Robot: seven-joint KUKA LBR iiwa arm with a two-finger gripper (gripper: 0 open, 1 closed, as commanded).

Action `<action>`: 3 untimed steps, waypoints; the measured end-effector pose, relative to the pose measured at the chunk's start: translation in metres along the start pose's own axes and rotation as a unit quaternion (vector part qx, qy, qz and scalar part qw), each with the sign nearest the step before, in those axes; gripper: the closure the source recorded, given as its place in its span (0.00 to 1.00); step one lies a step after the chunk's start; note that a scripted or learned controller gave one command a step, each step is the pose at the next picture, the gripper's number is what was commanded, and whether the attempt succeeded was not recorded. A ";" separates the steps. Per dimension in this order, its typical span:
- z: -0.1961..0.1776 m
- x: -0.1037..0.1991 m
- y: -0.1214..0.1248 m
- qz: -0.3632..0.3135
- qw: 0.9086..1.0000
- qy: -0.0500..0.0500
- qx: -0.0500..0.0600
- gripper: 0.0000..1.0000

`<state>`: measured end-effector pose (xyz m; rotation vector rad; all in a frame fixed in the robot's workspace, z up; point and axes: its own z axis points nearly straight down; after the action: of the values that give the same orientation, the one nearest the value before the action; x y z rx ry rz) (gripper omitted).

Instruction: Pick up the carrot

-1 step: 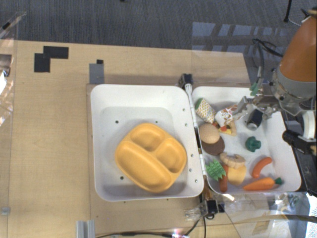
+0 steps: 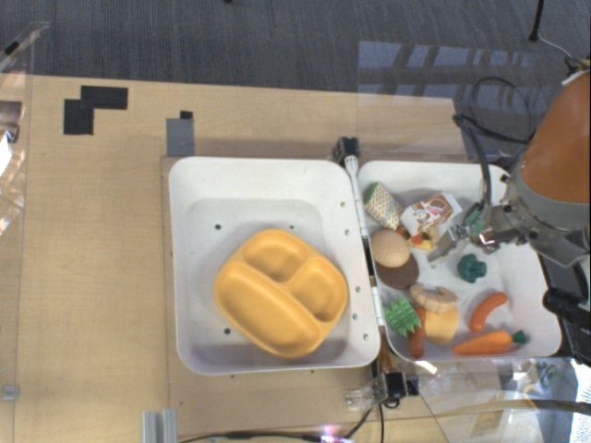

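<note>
Carrot (image 2: 485, 343) lay untouched at five o'clock in the right bin (image 2: 545, 275). The gripper (image 2: 462, 236) hovered up at twelve o'clock from it, fingers apart, holding nothing. No pickup yet; descent and grasp remained.

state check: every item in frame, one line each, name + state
carrot: lying flat in the right bin, near its front edge, not gripped
gripper: above the right bin, up from the carrot, nothing seen between its fingers
yellow divided plate: upright in the left bin, compartments bare
broccoli piece: loose on the right bin floor
right bin: holds a cluster of toy foods
</note>
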<state>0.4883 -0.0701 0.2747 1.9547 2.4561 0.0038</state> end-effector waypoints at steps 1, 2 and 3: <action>0.057 0.000 0.000 -0.117 0.993 0.000 0.000 0.00; 0.178 -0.033 -0.007 -0.272 0.962 -0.001 -0.002 0.00; 0.167 -0.033 -0.003 -0.272 0.962 -0.003 -0.006 1.00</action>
<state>0.4931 -0.1026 0.1075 1.2088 2.8820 0.0111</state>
